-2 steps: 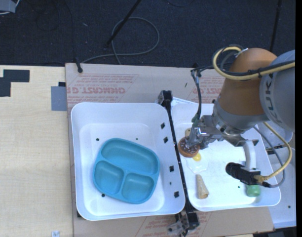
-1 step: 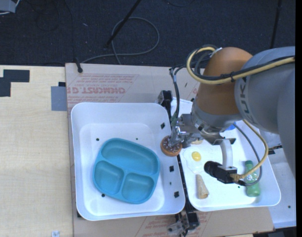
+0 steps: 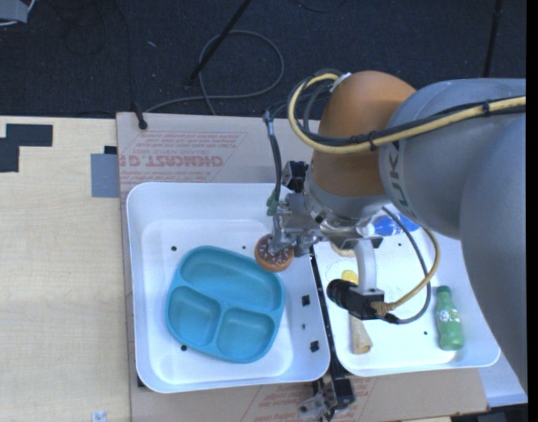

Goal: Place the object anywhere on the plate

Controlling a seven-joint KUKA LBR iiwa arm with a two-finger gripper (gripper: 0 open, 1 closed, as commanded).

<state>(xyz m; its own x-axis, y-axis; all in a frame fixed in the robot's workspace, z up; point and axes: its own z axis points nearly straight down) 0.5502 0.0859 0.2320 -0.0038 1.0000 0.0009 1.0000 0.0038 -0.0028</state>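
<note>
One donut [image 3: 274, 253] by blue plate [image 3: 223, 303], green bottle [image 3: 447, 319] in right bin [image 3: 480, 356]

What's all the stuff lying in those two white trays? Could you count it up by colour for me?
Blue: 2, the divided plate and a partly hidden blue item
Brown: 2, the sprinkled donut and a tan stick
Green: 1, the bottle
Yellow: 1, a small piece
Total: 6

Small round brown doughnut [image 3: 274, 253], sprinkled top | at the blue plate's upper right rim | three-compartment plate [image 3: 223, 304] lying flat in the left white bin
</note>
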